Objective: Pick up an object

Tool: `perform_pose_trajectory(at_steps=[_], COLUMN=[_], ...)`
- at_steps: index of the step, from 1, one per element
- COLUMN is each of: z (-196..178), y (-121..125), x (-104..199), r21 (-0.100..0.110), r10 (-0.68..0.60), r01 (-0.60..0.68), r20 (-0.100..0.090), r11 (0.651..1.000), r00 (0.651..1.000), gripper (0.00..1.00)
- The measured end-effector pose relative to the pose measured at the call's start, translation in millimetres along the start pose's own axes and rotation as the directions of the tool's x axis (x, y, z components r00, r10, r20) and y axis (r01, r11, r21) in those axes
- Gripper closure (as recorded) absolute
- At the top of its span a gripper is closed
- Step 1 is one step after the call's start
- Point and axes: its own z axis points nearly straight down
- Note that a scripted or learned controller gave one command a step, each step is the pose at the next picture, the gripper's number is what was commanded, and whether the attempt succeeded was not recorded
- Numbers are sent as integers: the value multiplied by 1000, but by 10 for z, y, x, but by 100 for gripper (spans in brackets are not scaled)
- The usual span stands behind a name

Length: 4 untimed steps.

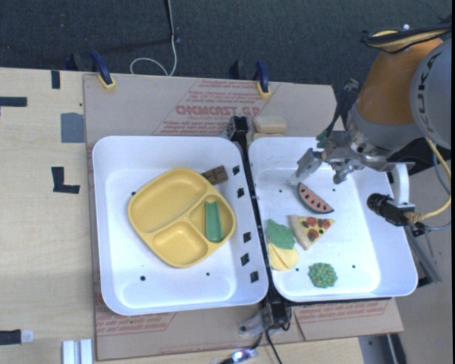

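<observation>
1. Your gripper (322,167) hangs over the upper part of the right bin (379,283), fingers spread apart with nothing between them, so it's released.
2. Just below it you've got the watermelon slice (315,199) lying on the bin floor, near the fingertips but apart from them.
3. Further down the same bin: a pizza slice (311,228), a green leafy piece (280,234) touching a yellow piece (283,258), and a broccoli floret (322,274) near the bottom edge.
4. Over in the left bin (110,203) you'll see a yellow divided plate (167,211) with a green pickle-looking thing (212,220) lying in one compartment, and a small brown block (216,175) just off its upper rim.
</observation>
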Motion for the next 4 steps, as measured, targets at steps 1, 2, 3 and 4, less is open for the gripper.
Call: perform_pose_trajectory(at_steps=[1, 2, 3, 4], z=[957, 1303, 1165, 1173], y=[-524, -61, -52, -54], x=[-336, -296, -272, -273], r21=[13, 1, -5, -4], r10=[6, -1, 0, 0], r01=[-6, 1, 0, 0], r20=[-1, -1, -6, -6], r11=[1000, 1000, 1000, 1000], r00=[1000, 1000, 1000, 1000], gripper=[0, 0, 100, 0])
